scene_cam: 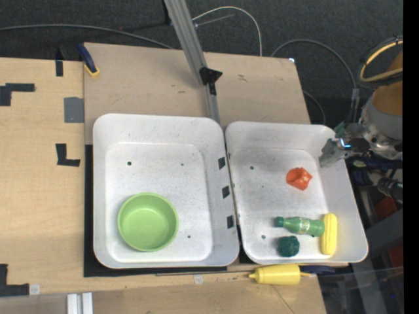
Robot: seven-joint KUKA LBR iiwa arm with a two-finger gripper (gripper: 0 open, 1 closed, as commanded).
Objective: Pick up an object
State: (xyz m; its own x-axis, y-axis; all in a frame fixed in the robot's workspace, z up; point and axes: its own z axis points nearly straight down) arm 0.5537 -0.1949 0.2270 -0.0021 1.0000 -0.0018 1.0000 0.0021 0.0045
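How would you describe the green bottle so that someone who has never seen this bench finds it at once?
Look at the right bin, in its near right corner, where three things lie together. The green bottle lies on its side there, just above the dark green ball and left of the yellow corn. It alone is long, green and has a narrow neck.

A bowl point(148, 222) lies in the left bin point(105, 136); a bottle point(300, 225) in the right bin point(262, 133).

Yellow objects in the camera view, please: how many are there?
2: a yellow corn-like piece in the right bin, by its right wall, and a yellow bottle outside, by the bin's front edge.
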